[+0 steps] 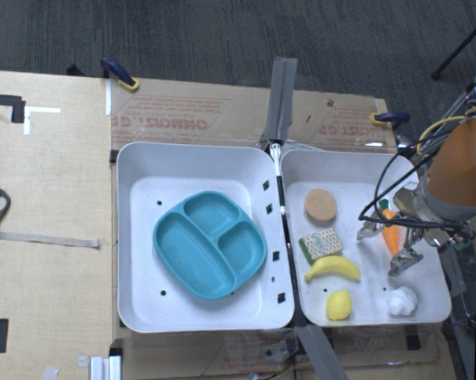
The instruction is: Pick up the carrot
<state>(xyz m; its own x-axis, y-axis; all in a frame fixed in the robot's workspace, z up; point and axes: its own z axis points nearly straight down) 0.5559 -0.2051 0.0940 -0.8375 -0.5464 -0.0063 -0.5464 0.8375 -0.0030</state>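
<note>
Carrot: lying in the right bin, between the fingers.
Gripper: fingers spread wide, straddling it, not clamping.

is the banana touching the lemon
Apart. The camera view shows a strip of white bin floor between the banana and the lemon just below it in the right bin.

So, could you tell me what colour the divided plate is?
Teal blue; the divided plate shows clearly in the camera view.
</note>
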